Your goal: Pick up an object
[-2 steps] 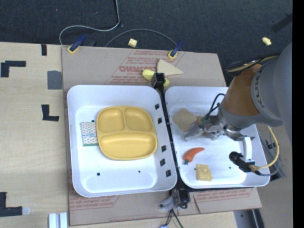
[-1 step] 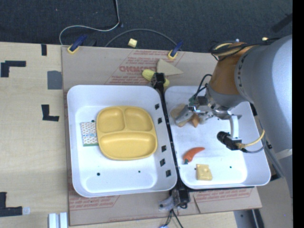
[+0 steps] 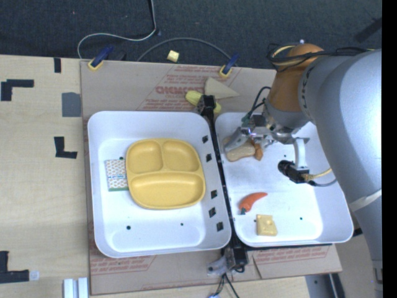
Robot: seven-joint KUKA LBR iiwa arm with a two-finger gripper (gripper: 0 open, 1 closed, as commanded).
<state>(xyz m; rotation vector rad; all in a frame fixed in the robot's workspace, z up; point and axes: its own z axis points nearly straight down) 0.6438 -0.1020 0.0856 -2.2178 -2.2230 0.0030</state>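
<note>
Reaching: gripper hangs low over the far left part of the right bin, the grey arm coming in from 3 o'clock.
Gripper state: cannot tell; the metal end is a small cluttered shape against the white floor.
Nearest thing: tan bread piece, just beside the gripper at about 7 o'clock, perhaps touching it; whether it sits between anything, I cannot tell.
Long axis of bread piece: roughly 9 to 3 o'clock, slightly tilted; a lumpy, matte, rounded form that looks soft.
Next out: orange pepper, at 6 o'clock from the gripper, well apart; smooth, curved, tapering, lying on a slant.
Further: yellow cheese block, near the pepper at 5 o'clock; squarish, flat-sided, looks firm.
Judgement: the bread piece is the likely target, needing only a short shift toward 7 o'clock and a closing across its short side.
Left bin: yellow divided plate, smooth plastic; a small patterned sponge touching its 9 o'clock edge.
Support: both bins rest on cardboard on the table.
</note>
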